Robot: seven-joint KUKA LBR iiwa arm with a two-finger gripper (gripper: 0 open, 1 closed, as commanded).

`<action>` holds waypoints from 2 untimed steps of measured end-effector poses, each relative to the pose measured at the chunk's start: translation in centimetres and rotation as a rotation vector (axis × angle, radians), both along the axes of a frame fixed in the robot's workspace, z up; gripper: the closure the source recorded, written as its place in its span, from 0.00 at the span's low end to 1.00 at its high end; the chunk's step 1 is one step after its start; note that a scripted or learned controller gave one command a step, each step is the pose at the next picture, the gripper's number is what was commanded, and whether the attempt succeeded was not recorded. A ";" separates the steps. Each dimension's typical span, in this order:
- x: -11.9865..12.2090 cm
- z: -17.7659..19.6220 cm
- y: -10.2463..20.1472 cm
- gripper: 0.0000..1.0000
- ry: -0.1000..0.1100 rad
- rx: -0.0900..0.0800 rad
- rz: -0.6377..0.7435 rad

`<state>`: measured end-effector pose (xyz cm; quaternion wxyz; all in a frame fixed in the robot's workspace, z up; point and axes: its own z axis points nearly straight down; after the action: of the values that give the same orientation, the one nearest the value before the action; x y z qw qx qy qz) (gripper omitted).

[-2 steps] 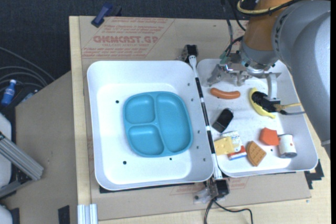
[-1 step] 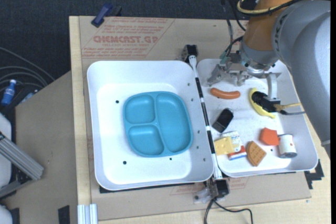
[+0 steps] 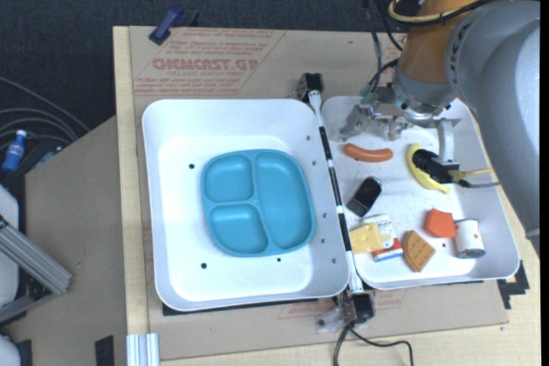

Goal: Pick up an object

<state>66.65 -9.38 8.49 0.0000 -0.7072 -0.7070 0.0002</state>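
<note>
The grey arm (image 3: 497, 56) hangs over the right bin (image 3: 446, 272), its pincer (image 3: 375, 126) low near the far wall — released or clenched, I cannot tell from this slant. The sausage (image 3: 368, 153) lies just beside it, seemingly the likeliest target (round, so it may roll from a closing grip). The black block (image 3: 365, 195) sits near — a drifting descent could nudge it instead.

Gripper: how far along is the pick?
Done: nothing lifted; the sausage, black block and cracker lie in the right bin. In hand: the gripper hangs near the sausage, nothing seen in it. Left: grasp and lift one object.
</note>
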 end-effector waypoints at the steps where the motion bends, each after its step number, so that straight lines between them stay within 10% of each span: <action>1: -1.1 0.0 -0.3 0.00 0.003 0.001 0.000; 2: 0.0 0.0 0.3 0.00 -0.002 0.000 0.001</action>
<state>66.68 -9.11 8.49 -0.0006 -0.7069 -0.7073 -0.0005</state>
